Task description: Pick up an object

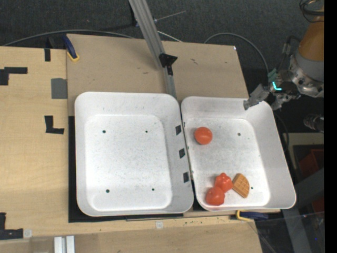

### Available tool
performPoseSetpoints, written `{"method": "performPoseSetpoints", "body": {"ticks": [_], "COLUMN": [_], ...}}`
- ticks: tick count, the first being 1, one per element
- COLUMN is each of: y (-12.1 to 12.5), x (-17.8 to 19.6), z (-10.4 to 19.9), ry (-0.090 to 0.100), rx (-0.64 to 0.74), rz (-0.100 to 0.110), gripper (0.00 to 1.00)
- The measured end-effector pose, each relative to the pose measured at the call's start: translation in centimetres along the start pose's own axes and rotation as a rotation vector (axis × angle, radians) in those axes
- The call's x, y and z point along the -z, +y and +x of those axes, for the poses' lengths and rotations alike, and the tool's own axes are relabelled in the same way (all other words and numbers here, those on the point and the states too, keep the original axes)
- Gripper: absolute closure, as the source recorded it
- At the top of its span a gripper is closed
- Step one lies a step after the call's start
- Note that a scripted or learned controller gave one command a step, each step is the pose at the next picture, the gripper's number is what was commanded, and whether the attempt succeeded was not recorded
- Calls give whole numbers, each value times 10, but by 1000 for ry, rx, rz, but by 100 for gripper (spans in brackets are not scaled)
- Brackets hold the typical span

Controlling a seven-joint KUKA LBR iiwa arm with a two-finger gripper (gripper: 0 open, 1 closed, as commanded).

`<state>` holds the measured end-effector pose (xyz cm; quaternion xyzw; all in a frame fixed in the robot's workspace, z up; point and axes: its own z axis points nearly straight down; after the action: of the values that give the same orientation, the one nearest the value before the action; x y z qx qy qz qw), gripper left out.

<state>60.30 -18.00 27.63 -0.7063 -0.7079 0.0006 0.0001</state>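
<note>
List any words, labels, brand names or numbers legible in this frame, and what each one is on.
None legible.
Black tape pieces on the bench: shapes, not letters.
Both white bins: black specks, no print.
Toy foods, including the waffle: unmarked.
Gripper: a small cyan light, no readable label.

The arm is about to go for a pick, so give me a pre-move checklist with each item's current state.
1. Objects available in the right bin: ok; orange ball, red pepper, red tomato, waffle piece.
2. Ball stands apart from the others: ok.
3. Pepper, tomato and waffle clustered, tight for grasping: not ok.
4. End effector over a target: not ok; at the bin's far right corner.
5. End effector ready to grasp: cannot tell.
</note>
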Motion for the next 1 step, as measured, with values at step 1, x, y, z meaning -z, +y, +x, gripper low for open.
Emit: {"method": "performPoseSetpoints", "body": {"ticks": [1], "y": [9], "x": [-58], "z": [-1], "ry": [0], "rx": [-1], "rz": [5], "gripper": [0]}}
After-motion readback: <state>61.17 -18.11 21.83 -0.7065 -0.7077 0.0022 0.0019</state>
